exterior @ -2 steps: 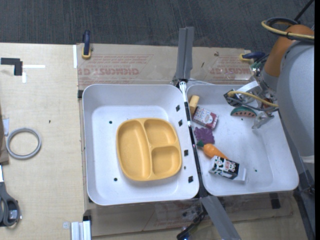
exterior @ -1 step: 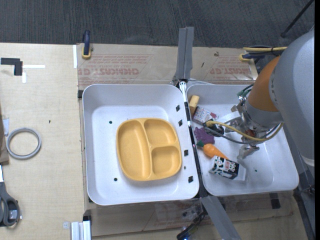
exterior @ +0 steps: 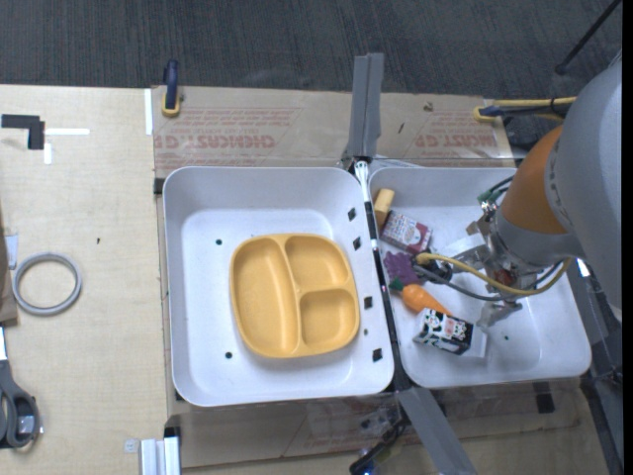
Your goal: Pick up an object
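With the gripper low in the right bin and its grip state impossible to tell, it should settle squarely over 1 item, perhaps the nearby carrot, before lifting

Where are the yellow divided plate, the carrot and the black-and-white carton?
yellow divided plate (exterior: 294, 295), camera view, on the ridge between its compartments.
carrot (exterior: 425, 297), camera view, mid orange body.
black-and-white carton (exterior: 444, 332), camera view, centre of its printed face.
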You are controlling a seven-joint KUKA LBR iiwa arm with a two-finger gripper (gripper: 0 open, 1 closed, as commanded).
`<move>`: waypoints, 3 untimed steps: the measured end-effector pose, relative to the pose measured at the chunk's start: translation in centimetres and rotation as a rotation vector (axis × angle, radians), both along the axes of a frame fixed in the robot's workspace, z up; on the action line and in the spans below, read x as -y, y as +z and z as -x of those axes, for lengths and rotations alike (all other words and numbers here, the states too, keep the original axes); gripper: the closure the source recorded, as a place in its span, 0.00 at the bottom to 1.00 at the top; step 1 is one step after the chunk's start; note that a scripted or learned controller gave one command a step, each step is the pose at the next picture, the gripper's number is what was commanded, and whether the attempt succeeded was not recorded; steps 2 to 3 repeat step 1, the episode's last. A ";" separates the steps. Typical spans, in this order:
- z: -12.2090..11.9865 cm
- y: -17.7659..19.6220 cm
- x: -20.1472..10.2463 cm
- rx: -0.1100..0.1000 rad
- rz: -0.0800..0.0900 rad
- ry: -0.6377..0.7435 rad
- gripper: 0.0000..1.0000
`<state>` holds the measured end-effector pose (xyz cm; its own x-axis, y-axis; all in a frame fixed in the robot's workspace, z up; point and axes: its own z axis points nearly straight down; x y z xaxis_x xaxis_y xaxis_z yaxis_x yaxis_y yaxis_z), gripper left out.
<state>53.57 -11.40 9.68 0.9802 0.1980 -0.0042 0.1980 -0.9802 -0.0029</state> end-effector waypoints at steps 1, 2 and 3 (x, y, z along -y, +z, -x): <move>-10.8 -0.5 -0.5 0.001 0.002 0.027 0.00; -10.8 -0.5 -0.5 0.001 0.002 0.027 0.00; -10.8 -0.5 -0.5 0.001 0.002 0.027 0.00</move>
